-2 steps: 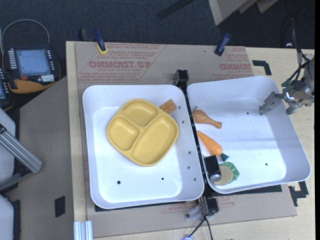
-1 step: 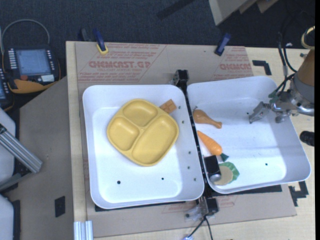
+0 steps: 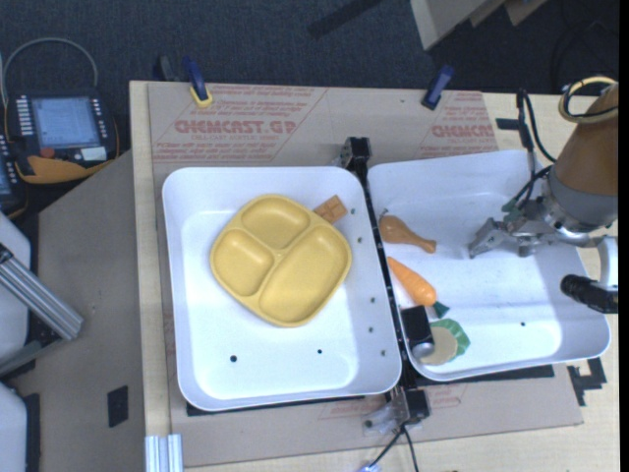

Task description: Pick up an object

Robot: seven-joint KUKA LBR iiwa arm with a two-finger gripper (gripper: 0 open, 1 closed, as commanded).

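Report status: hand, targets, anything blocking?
Hand over right bin, holding nothing. Carrot and drumstick lie loose at its left. Nothing between.

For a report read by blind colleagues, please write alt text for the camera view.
A grey robot arm reaches from the right over the right white bin, its gripper above bare bin floor. Along that bin's left side lie a toy drumstick, a carrot and a small black object. The left white bin holds a yellow divided plate.
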